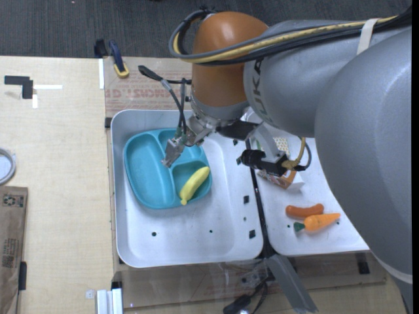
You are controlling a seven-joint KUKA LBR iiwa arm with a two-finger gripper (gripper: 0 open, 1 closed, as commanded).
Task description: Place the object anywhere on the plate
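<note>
A blue divided plate (149, 172) lies in the left white bin (177, 241). A yellow banana-shaped toy (194, 182) rests on the plate's lower right compartment, reaching its rim. My gripper (173, 152) hangs just above the plate's inner divider, up and left of the banana, with nothing seen between its fingers. The fingers look close together, but their gap is hard to read from this angle. The big grey arm with the orange band covers the upper right of the view.
The right bin (327, 244) holds two orange carrot toys (314, 216) and a small packaged item (278, 174) near the divider. A clamp (118, 59) and a tape roll (5, 167) sit on the wooden bench to the left.
</note>
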